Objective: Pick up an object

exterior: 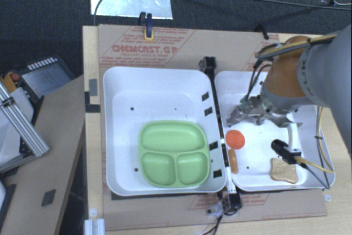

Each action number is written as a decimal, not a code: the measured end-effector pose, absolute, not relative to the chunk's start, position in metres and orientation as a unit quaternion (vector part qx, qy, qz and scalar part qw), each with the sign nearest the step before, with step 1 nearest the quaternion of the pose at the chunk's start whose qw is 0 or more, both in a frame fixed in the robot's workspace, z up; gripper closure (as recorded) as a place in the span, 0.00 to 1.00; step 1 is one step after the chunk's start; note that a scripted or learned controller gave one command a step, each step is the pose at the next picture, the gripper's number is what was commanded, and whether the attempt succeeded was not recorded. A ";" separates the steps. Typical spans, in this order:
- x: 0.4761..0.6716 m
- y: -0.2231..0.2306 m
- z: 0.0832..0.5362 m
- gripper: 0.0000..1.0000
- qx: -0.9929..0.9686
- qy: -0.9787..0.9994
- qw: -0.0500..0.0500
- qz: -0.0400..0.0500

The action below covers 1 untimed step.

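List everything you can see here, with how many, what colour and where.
left bin: one, white, on the bench
right bin: one, white, beside it
divided plate: one, green, left bin, near the front
round piece: one, orange-red, right bin, by its left wall
stick-shaped piece: one, orange-brown, right bin, just in front of the round piece
toast-like slice: one, tan, right bin, front
cardboard sheet: one, brown, under both bins
arm: one, grey with orange band, over the right bin
gripper: one, grey metal, above the round piece
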State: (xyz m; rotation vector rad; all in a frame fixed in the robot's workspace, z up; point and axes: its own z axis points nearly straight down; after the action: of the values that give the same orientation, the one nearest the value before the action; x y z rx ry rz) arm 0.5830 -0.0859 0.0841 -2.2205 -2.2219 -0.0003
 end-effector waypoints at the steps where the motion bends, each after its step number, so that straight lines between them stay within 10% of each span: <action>1: 0.584 -0.086 0.095 1.00 -0.707 -0.707 -0.001 -0.001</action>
State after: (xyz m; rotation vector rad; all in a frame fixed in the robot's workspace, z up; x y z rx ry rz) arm 0.5839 -0.0862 0.0955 -2.2221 -2.2237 -0.0029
